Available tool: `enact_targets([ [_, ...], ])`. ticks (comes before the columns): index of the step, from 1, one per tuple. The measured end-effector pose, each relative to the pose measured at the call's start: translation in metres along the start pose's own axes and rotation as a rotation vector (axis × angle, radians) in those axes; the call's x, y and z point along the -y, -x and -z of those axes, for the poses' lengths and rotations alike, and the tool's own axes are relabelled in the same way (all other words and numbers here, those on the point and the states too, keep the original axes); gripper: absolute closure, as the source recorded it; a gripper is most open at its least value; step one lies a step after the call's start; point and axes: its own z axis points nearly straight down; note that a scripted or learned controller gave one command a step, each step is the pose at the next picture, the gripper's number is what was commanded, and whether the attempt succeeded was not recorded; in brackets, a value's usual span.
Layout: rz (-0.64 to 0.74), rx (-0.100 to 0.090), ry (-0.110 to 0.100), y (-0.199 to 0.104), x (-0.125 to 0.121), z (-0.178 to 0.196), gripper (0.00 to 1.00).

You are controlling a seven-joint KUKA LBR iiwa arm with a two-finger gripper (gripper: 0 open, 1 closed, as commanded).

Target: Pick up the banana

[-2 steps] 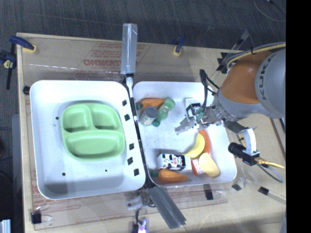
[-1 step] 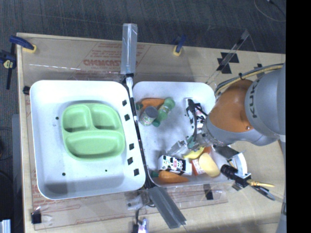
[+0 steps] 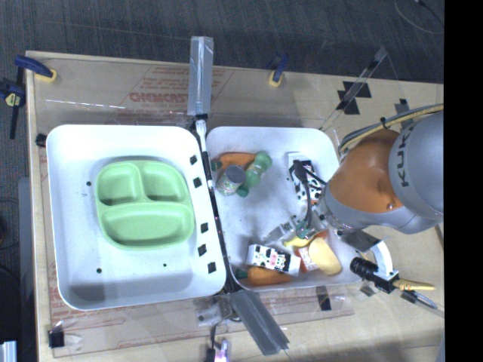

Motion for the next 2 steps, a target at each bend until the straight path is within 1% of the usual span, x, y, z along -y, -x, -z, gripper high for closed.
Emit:
enact_targets([
  [1,0.018,-0.019,-0.023,-0.002,0.008,0.044,0.0],
  [2,0.056,-0.016,-0.009,-0.003,0.002,0.006,0.0],
])
